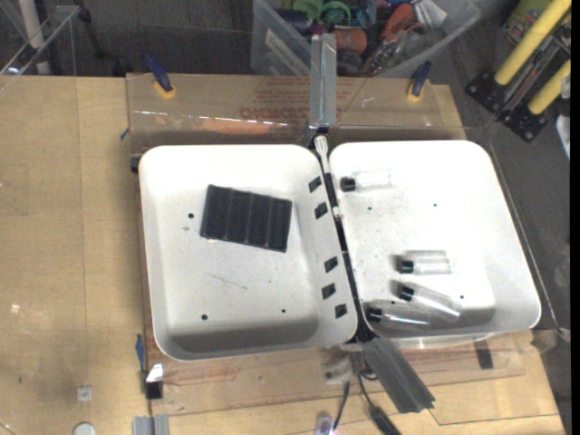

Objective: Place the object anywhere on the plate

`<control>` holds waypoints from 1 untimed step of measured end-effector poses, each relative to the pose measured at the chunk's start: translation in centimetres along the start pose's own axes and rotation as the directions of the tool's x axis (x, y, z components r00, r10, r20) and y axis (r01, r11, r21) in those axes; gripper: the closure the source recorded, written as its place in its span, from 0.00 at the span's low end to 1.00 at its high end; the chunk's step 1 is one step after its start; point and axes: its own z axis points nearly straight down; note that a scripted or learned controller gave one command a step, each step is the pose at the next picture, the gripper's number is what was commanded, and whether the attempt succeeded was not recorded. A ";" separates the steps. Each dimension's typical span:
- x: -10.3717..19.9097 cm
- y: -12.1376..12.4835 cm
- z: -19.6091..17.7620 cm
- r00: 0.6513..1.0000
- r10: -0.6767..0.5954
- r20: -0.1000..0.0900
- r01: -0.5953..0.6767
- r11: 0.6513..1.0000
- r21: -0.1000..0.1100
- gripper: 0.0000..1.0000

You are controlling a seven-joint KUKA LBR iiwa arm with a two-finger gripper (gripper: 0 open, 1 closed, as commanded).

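Observation:
A black ridged rectangular plate (246,217) lies flat in the left white bin (181,175), slightly tilted. In the right white bin (471,179) lie several clear vials with black caps: one near the back left (365,182), one in the middle (423,264), one below it (426,300), and one by the front left corner (394,316). All rest on their sides on the bin floor.
A clear tub of colourful toys (362,12) stands behind the bins. A black-tabbed divider (328,234) runs between the two bins. Blue clamps (161,82) hold a clear sheet at the back. Wooden bench surrounds the bins.

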 end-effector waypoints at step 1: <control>-0.4 -0.1 -1.1 0.995 -0.098 -0.002 0.098 0.995 -0.003 1.00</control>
